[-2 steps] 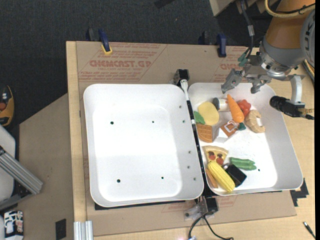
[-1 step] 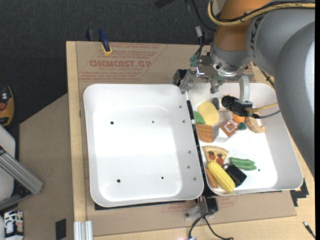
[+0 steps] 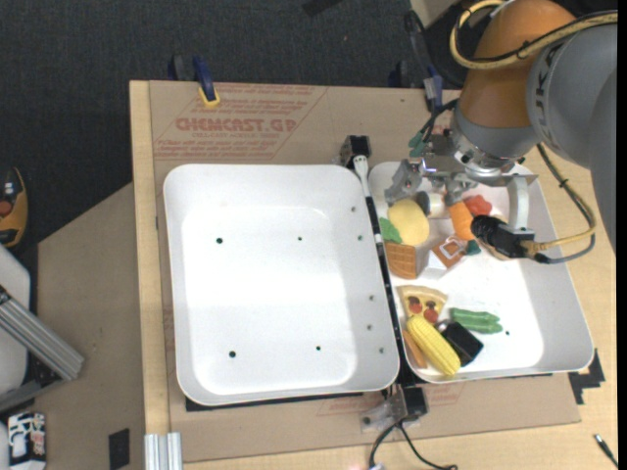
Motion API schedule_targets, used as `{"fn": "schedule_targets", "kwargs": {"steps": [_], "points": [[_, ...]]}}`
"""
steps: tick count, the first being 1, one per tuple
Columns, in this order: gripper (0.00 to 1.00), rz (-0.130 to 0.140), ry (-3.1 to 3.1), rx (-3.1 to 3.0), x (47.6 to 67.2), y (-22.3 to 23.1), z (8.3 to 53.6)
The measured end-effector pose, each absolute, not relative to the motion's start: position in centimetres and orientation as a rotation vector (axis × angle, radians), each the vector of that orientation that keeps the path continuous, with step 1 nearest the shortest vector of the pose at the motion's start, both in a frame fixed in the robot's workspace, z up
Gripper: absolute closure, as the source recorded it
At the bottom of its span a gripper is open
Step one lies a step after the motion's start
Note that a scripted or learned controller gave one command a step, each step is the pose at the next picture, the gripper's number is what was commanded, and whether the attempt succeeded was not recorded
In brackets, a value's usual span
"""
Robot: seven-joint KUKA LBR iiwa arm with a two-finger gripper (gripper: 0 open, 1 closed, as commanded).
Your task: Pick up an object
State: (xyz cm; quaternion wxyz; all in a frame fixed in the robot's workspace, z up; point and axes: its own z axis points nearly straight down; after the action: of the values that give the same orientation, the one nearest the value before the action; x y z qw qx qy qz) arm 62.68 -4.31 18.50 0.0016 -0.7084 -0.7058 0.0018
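Two bins (image 3: 186,262); one corn cob (image 3: 432,347), right bin.

Bright, even overhead light; slightly soft.

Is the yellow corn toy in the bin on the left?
No, the yellow corn lies in the right bin, near its front edge.

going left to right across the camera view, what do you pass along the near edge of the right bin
Yellow corn cob → black block → green pea pod.
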Motion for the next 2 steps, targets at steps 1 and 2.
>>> {"fn": "schedule_targets", "kwargs": {"steps": [1, 2], "points": [[0.00, 0.010, -2.211, -2.226, 62.5, -10.9, 12.7], [0.00, 0.020, -2.210, -2.227, 65.7, -10.2, 10.0]]}}
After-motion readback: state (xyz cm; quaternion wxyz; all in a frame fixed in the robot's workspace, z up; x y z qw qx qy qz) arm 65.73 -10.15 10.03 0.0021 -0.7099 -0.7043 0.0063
